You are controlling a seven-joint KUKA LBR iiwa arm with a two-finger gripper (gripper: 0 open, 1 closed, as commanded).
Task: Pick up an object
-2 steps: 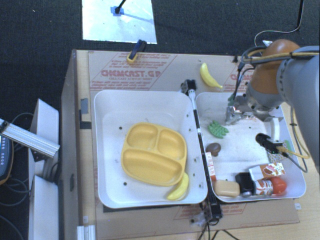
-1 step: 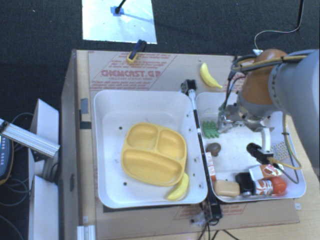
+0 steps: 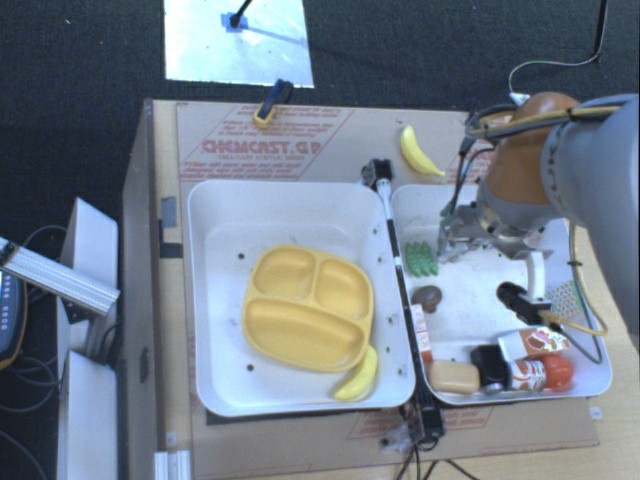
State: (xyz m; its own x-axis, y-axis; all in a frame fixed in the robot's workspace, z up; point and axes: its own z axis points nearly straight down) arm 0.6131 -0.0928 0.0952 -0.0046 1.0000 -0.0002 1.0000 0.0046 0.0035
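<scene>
My gripper hangs over the upper left part of the right bin, just right of a small green ridged object. A brown rounded object lies below the green one. Along the bin's front wall are a tan block, a black piece and a red and white bottle with an orange label. A small red carton leans at the bin's left wall. Nothing is visibly held.
The left bin holds a yellow divided plate and a yellow banana at its front right. Another banana lies on the cardboard behind the right bin. A mesh piece sits near the right bin's right wall.
</scene>
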